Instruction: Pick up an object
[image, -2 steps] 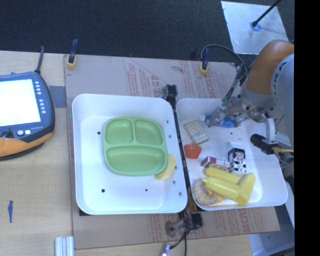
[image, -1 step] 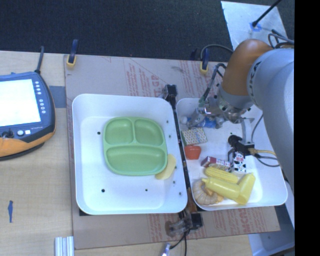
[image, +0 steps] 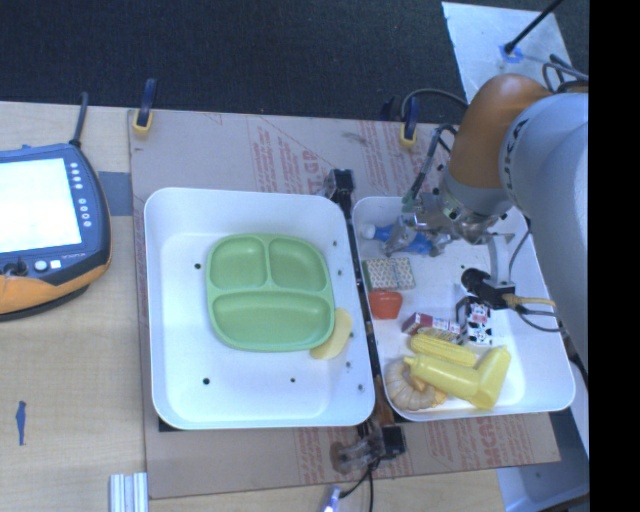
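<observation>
Gripper (image: 418, 238) low over right bin's (image: 545, 395) far end (grip state: cannot tell), nothing visibly lifted. Yellow bottle (image: 462, 372) sits at near end; pick not done.

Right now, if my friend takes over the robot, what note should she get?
Gripper: low over the far end of the right bin; nothing seen held.
Right bin: small checkered square, red block, yellow corn, yellow bottle, a doughnut-like ring, small packet.
Left bin: green divided plate, yellow banana-like piece leaning on its edge.
Done: no pick yet.
Left: grasp one object and lift it.
</observation>
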